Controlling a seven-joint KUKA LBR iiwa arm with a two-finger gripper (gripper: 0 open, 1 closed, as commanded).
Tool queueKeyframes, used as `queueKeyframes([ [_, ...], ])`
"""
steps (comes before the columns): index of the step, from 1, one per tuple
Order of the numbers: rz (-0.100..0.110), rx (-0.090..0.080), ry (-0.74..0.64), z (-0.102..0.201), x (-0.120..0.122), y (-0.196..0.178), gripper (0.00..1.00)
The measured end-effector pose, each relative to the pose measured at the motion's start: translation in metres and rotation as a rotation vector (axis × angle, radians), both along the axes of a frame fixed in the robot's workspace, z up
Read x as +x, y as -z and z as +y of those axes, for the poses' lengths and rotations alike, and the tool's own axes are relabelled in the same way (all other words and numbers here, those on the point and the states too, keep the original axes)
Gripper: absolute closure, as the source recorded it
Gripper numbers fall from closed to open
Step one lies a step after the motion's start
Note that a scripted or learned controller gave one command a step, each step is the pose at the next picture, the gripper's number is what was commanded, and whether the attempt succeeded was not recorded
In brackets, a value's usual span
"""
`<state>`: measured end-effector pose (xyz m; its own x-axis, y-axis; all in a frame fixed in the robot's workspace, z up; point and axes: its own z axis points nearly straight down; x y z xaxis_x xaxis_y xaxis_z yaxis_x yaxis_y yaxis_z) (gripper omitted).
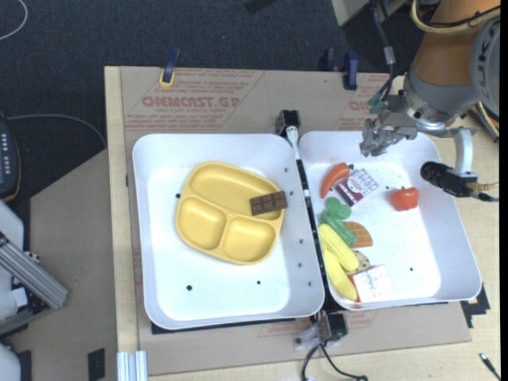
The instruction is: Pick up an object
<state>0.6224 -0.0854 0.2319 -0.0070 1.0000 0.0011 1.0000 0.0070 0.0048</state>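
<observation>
Where bins meet — end effector [379, 144] above.

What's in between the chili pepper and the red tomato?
A small snack packet lies between the chili pepper and the tomato, with bare white bin floor beside it, seen in the camera view.

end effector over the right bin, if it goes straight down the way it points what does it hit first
Probably the bare white floor of the right bin near its back edge. The end effector hangs above and behind the packet and carrot, though depth is hard to judge from this slanted view.
</observation>
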Motion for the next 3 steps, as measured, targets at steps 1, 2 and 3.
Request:
queueKeyframes([
  [1, 0.008, 0.002, 0.001, 0.057, 0.004, 0.017, 1.0],
  [2, 0.002, -0.002, 0.005, 0.059, 0.012, 0.016, 1.0],
  [3, 0.0, -0.002, 0.006, 0.057, 0.011, -0.004, 1.0],
])
